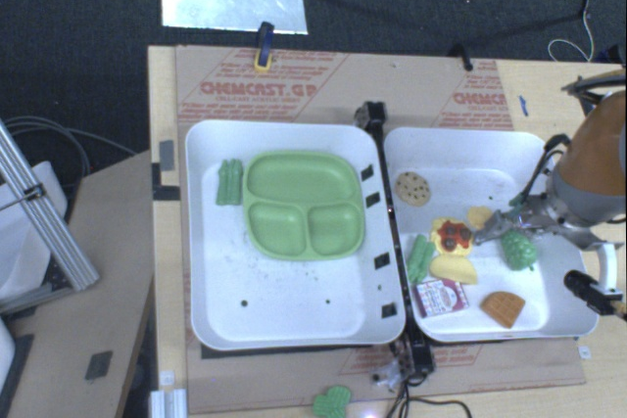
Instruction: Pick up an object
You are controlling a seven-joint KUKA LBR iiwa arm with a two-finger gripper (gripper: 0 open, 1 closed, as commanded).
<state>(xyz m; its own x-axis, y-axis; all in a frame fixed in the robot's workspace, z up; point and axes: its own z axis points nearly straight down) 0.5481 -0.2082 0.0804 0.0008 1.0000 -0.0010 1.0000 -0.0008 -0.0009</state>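
The right bin (460, 152) holds several toy foods. There is a cookie (412, 188), a red-topped pizza piece (453, 235), a yellow banana-like piece (455, 269), a small yellow piece (479, 215), a green pea pod (420, 257), a red and white carton (440, 296), a brown toast slice (503, 308) and a green broccoli (519, 251). My gripper (493, 227) reaches in from the right, low over the bin. It sits between the small yellow piece and the broccoli, just right of the pizza piece. Nothing is visibly held.
The left bin (211, 308) carries a green divided plate (302, 204) and a green bean bundle (229, 182). A black divider (384, 230) separates the bins. The arm's orange band (598, 157) hangs over the right bin's right side. A green toy (331, 400) lies on the bench front.
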